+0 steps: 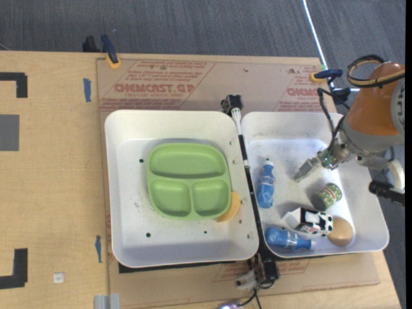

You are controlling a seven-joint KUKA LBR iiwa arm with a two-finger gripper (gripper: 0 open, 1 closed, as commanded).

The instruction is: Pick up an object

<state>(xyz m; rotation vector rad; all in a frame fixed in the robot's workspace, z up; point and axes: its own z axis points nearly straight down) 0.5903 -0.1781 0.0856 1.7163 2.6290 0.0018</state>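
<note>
Camera view: I see the gripper [308,168] above the right bin [283,124], holding nothing; finger spacing I cannot tell. Approach step, by my judgement. Nearest candidate: green can [329,194], just beside it. Next: centre over the can, descend.

Left bin [122,192] white, holding a light green plate [188,180] and a yellow banana [230,208] at its lower right edge. Right bin [283,129] white: two blue bottles [265,185] [286,238], a green-striped can [329,194], a black-and-white cow-patterned toy [315,221], a tan ball [341,232]. Table [45,172] tan with blue tape marks.
</note>
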